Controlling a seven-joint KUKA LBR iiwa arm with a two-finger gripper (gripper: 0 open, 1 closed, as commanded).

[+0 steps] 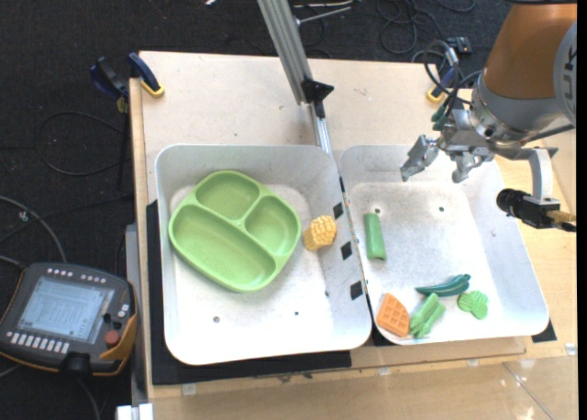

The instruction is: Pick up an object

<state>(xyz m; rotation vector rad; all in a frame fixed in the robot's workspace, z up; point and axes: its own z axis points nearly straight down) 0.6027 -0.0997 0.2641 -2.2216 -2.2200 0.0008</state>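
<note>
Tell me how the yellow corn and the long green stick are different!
The yellow corn is short, chunky and bumpy; the green stick is long, thin and smooth. The corn lies in the left bin next to the green divided plate; the stick lies in the right bin, on its own. Both lie flat close to the edge where the two bins meet.

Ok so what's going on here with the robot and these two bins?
The arm's pincer hovers over the far edge of the right bin with its fingers spread and nothing between them. Below it lie a green stick, a waffle piece and some green toy vegetables. The left bin holds a green divided plate and a corn piece.
</note>
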